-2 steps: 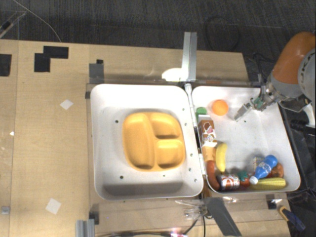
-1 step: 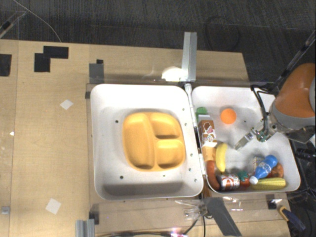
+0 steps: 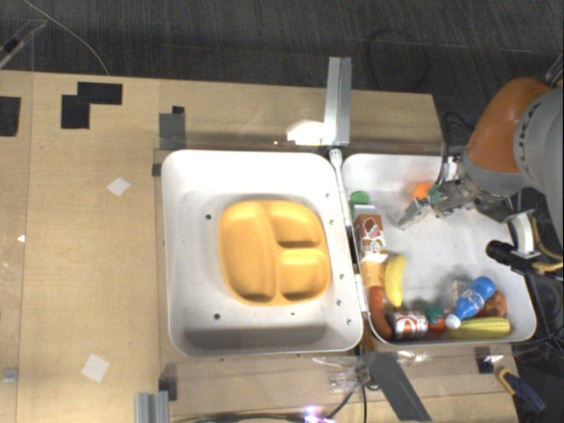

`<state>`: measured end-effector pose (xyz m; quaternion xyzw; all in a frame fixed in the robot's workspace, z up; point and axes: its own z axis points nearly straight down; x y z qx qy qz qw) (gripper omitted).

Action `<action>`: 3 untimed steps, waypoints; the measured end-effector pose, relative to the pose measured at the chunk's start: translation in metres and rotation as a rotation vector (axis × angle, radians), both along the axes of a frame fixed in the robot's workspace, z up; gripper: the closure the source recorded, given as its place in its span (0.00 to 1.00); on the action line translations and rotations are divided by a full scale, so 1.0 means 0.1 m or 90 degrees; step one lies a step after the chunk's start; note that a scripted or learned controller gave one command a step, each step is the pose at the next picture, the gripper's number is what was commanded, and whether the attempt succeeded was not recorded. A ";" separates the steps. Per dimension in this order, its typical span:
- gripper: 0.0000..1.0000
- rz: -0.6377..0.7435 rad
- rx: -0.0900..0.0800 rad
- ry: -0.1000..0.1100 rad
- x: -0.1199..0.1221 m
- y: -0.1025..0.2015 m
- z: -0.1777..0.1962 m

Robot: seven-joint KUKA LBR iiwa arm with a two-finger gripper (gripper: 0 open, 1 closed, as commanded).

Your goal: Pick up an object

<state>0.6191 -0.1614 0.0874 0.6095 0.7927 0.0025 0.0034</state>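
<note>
Camera view gives me the bench (image 3: 79,263) first, pale wood, with both white bins sitting side by side. I have the left bin (image 3: 189,263) carrying one big yellow divided tray (image 3: 273,249), three compartments, lying about centre. I move to the right bin (image 3: 520,324), where the clutter is packed along its left wall and near edge. The arm (image 3: 511,139) comes in from the right, grey with that orange band, and it hangs over the far right part of this bin. Its gripper (image 3: 423,205) points left and down over the bin floor; I see an orange and green something right at its tip, but I cannot tell how wide the fingers stand or whether they have anything.

Now the pickable things. A banana (image 3: 394,280) lies near the left wall, yellow, lengthwise. A corn cob (image 3: 483,327) rests along the near edge, yellow. Just above it is a blue bottle (image 3: 471,298), tilted, with a white cap end. A red can (image 3: 407,326) lies on its side beside the corn, towards the corner.
</note>
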 end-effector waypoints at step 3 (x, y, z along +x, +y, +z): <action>0.00 -0.341 0.002 0.001 0.49 0.60 0.73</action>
